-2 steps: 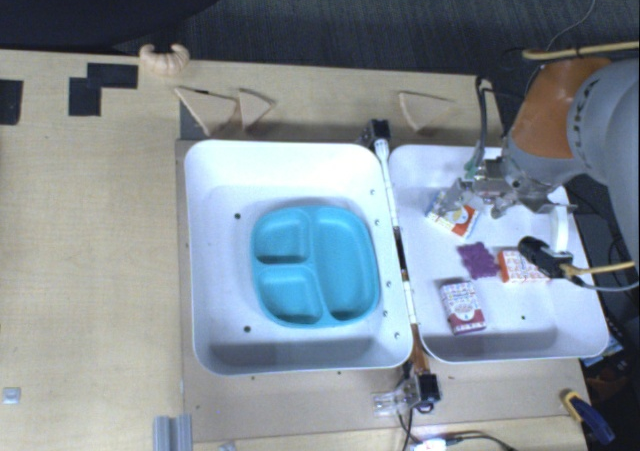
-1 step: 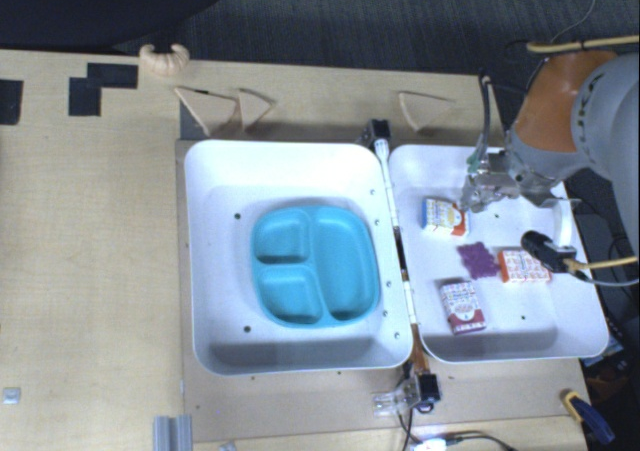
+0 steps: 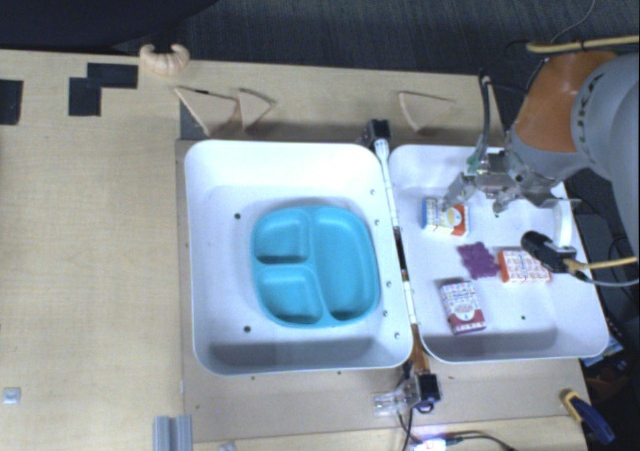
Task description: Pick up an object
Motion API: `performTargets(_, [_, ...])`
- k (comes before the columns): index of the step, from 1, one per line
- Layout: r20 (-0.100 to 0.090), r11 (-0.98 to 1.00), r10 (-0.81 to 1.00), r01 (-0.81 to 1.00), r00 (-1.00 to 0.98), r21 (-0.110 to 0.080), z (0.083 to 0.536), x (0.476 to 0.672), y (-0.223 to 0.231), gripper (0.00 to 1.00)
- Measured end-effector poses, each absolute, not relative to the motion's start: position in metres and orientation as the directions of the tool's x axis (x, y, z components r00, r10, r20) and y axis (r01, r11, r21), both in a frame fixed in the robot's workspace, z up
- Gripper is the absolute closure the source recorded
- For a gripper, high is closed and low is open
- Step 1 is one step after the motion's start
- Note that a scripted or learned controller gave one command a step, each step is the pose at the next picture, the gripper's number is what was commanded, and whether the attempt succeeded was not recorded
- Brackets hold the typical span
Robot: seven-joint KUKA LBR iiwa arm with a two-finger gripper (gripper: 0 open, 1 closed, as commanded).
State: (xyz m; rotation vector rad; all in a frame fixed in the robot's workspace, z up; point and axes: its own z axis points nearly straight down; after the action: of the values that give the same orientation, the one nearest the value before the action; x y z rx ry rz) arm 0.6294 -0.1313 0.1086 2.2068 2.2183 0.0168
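In the right bin [image 3: 580, 339] lie several small items. A small white, blue and orange carton [image 3: 443, 217] sits near the bin's middle left, with a purple piece [image 3: 478, 259] below it. A red and white packet [image 3: 523, 266] lies to the right of the purple piece. A dark red box [image 3: 462, 304] rests nearest the front. My gripper [image 3: 477, 195] hangs over the back of this bin, just up and right of the carton. It stands open, with nothing between its fingers.
The left bin [image 3: 210, 239] holds a blue sectioned plate [image 3: 313, 264]. A raised divider [image 3: 392, 229] runs between the two bins. The arm's grey body with its orange band [image 3: 560, 99] reaches in from the right over the bin's far rim.
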Motion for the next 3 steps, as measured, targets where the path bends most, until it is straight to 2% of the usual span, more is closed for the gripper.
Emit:
performTargets(1, [0.0,0.002,1.0,1.0,-0.002,0.005,0.087,0.564,-0.121,0.0])
performTargets(2, [-0.002,0.004,1.0,1.0,-0.004,0.014,0.1,0.567,-0.12,1.0])
performTargets(3, [-0.002,0.002,1.0,1.0,-0.002,0.006,0.134,0.608,-0.185,1.0])
